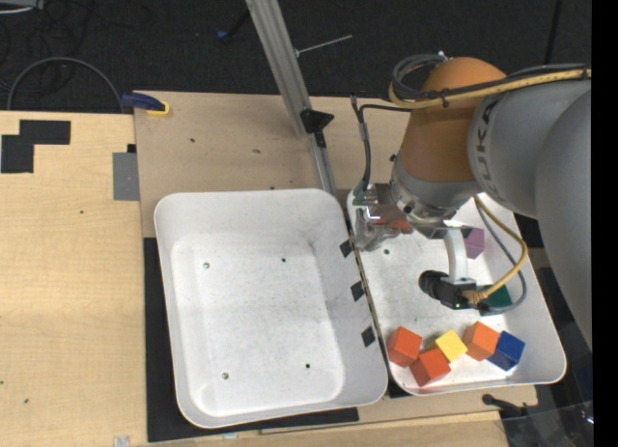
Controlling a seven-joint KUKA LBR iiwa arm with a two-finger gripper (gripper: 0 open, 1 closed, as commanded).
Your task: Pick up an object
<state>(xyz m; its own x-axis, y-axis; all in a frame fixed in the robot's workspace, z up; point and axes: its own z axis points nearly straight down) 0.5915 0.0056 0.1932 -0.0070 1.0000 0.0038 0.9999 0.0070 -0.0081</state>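
Observation:
In the right bin point(550, 363), several small blocks lie near the front edge: an orange one point(405, 344), a red one point(432, 366), a yellow one point(451, 346), a second orange one point(482, 339) and a blue one point(508, 351). A purple block point(473, 240) and a green block point(500, 296) lie further back, partly behind cables. My gripper point(375, 220) hangs under the orange wrist band, low over the bin's back left part, close to the wall between the bins. The arm's body hides what lies beneath it.
The left bin point(193, 209) sits beside the right one, with black clips point(356, 291) along their shared edge. A slanted aluminium bar point(285, 59) rises behind the bins. Cables and a black connector point(444, 288) loop over the right bin's middle.

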